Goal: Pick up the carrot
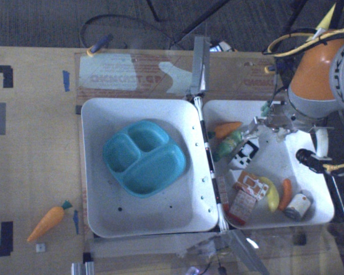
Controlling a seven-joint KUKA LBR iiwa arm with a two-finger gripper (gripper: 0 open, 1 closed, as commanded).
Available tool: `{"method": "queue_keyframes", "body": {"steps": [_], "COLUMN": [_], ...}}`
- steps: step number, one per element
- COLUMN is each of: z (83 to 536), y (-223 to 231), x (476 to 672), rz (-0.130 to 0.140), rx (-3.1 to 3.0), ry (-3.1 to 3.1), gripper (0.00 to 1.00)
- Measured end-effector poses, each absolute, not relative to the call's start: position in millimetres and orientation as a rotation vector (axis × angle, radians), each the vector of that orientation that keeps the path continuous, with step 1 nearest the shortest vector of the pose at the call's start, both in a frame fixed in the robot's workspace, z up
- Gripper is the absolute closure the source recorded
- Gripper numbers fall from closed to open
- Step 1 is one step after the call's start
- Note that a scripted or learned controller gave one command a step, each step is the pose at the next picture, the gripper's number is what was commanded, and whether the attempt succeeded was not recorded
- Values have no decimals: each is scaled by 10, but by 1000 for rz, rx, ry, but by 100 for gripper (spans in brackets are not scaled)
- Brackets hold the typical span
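An orange carrot (227, 129) lies at the upper left of the right bin (318, 211), against the divider and just above a green packet (229, 143). My gripper (262, 124) hangs over the upper middle of that bin, a short way right of this carrot. A second orange carrot (46, 223) with a green top lies on the bench outside the bins, at the lower left. A small orange-red vegetable (285, 193) rests lower right in the right bin, beside a yellow banana (271, 194).
The left bin (97, 205) holds a blue divided plate (144, 157). In the right bin lie a black-and-white item (244, 153), a red-and-white box (247, 189) and a small can (298, 206). Cables and the arm's orange band (318, 73) stand at the right.
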State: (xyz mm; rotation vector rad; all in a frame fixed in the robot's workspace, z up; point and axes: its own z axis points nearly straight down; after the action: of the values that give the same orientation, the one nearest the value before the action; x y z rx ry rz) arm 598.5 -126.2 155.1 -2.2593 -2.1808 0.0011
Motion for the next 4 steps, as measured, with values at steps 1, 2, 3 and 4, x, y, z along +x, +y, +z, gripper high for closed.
{"method": "queue_keyframes", "body": {"steps": [1,2,3,4], "z": [1086,1016,1014,1011], "y": [-1020,-991,-992,-967], "x": [6604,6747,6747,6658], "rz": [-16,-23,-23,-33], "rx": [-2081,-2133,-2133,-2385], "ry": [-2380,-2341,-2341,-2077], "gripper": [0,0,0,0]}}
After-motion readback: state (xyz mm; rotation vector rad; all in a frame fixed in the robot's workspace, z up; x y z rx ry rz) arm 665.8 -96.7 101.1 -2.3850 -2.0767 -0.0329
